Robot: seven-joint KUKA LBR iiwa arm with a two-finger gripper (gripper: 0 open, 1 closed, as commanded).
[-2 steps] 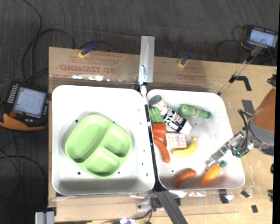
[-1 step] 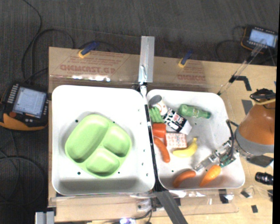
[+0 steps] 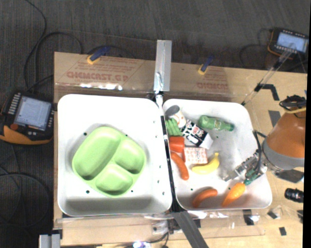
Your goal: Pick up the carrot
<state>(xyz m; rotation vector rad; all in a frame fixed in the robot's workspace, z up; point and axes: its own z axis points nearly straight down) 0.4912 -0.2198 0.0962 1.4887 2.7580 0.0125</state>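
Carrot (image 3: pixel 234 193): near front right corner of right bin (image 3: pixel 247 115), beside a sausage (image 3: pixel 204 196). Gripper (image 3: pixel 244 172): just above the carrot; its grip state cannot be told. Left bin (image 3: pixel 68 143): 1 green tray (image 3: pixel 109 159).

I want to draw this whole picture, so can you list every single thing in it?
Bins: 2, white, side by side on the bench.
Divided plate: 1, light green, in the left bin.
Carrot: 1, orange, near the front of the right bin, just below the claw.
Banana: 1, yellow, middle of the right bin.
Bottle: 1, green, at the back of the right bin.
Other orange-red toy food: several pieces, left and front of the right bin.
Handheld screens: 2, orange-edged, left and top right.
Arm: 1, grey with orange, from the right.
Claw: 1, over the right bin.
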